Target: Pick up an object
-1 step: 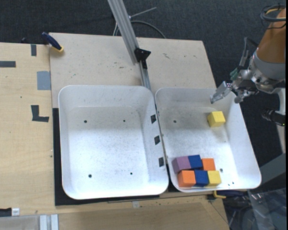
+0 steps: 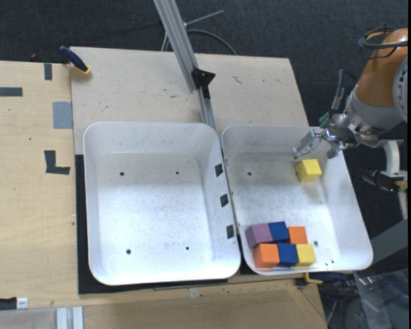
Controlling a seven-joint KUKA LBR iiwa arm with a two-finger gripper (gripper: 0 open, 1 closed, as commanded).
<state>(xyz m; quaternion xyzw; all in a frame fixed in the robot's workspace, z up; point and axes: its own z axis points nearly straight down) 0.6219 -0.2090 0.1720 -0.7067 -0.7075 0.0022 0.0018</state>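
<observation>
My gripper hangs over the far right part of the right bin, with its two fingers spread apart and open. A yellow block sits just below the fingertips, and I see nothing clamped between them. At the bin's near edge, several blocks huddle together: a purple one, two blue ones, two orange ones and another yellow one. The grey arm with its orange band comes in from the right.
The left bin stands beside the right one. A slanted metal rail runs down to the seam between the bins. A blue and yellow object lies on the bench at the far left.
</observation>
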